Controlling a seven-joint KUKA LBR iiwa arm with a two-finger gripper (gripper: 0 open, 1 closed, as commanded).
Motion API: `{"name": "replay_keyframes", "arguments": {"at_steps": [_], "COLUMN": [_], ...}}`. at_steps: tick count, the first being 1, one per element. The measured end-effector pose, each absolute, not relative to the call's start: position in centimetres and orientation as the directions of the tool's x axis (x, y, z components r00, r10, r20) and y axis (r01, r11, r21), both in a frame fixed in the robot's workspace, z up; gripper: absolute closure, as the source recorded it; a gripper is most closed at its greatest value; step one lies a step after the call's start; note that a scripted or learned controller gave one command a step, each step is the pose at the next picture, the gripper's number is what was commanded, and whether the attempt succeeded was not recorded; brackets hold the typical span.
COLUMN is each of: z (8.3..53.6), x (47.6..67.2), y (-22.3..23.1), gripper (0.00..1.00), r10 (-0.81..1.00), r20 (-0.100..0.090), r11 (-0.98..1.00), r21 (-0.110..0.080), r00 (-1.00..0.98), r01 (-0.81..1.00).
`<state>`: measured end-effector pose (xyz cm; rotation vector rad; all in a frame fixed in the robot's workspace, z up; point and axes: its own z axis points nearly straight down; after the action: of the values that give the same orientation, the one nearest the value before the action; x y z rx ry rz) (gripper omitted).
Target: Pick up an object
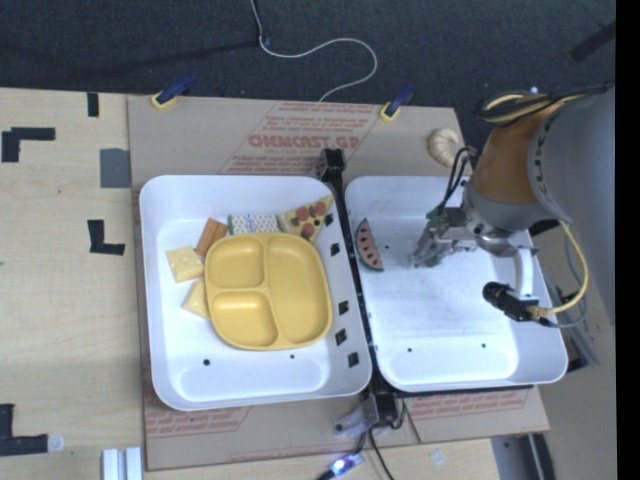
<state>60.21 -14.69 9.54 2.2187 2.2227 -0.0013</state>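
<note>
A watermelon slice toy (369, 245) lies at the left edge of the right bin (450, 363). My gripper (428, 252) reaches down into that bin a little to the right of the slice, not touching it. In the left bin (170, 368) a yellow divided plate (268, 290) sits in the middle, with a pizza slice toy (307, 217), a patterned flat piece (252, 224), an orange cracker (210, 235) and pale yellow cheese-like pieces (184, 264) tucked around its upper and left sides.
The arm with its orange band (505, 163) comes in over the right bin's upper right corner, trailing cables (560, 303). A cream round object (441, 145) lies on the cardboard behind the right bin. A black divider (345, 258) runs between the bins.
</note>
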Motion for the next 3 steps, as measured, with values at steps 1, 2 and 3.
{"name": "replay_keyframes", "arguments": {"at_steps": [1, 2, 3], "z": [14.4, 19.4, 22.6], "x": [61.1, 61.1, 61.1], "y": [-14.1, -15.0, -14.9], "gripper": [1.00, 1.00, 1.00], "r10": [1.000, 1.000, 1.000], "r20": [0.000, 0.000, 0.000], "r11": [0.003, 0.001, 0.002], "r21": [0.003, 0.003, 0.002], "r00": [-0.003, -0.001, -0.002], "r01": [1.000, 1.000, 1.000]}}
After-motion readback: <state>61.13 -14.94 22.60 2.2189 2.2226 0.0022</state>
